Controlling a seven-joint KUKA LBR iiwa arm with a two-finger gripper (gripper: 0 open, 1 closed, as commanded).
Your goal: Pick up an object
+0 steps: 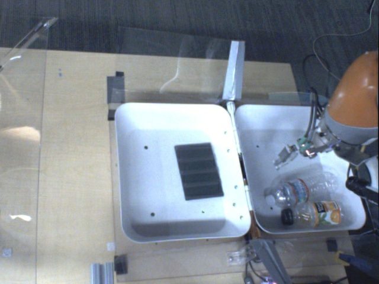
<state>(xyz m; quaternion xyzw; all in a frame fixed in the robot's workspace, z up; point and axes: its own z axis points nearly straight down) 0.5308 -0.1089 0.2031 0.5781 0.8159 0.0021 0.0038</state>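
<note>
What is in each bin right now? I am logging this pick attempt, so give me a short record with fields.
left bin: holds a dark ribbed rectangular pad, lying flat near the middle
right bin: holds two clear plastic bottles on their sides near the front
bottle one: clear, blue label, white cap
bottle two: orange label, black cap, in front of bottle one
gripper: over the right bin, behind the bottles, nothing seen between its fingers
arm: enters from the right
</note>
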